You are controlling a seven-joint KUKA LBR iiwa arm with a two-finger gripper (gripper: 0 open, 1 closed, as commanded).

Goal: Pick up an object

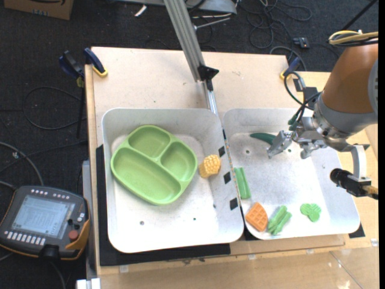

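The gripper (291, 147) hangs over the upper part of the right bin (337, 179), its two metal fingers spread apart with nothing between them. Just beside its left finger lies a dark green pod-like toy (262, 138), the nearest candidate. It looks like light, stiff moulded plastic, probably smooth and apt to slip, so pinching across its narrow middle seems wisest. Lower in the same bin sit a green stick (242, 182), an orange piece (257, 216), a green bundle (279, 219) and a small green leaf (311, 211). The arm (355, 83) reaches in from the right, wrist bent downward. In the left bin (120, 233) rest a green divided plate (154, 164) and a yellow corn toy (210, 165)
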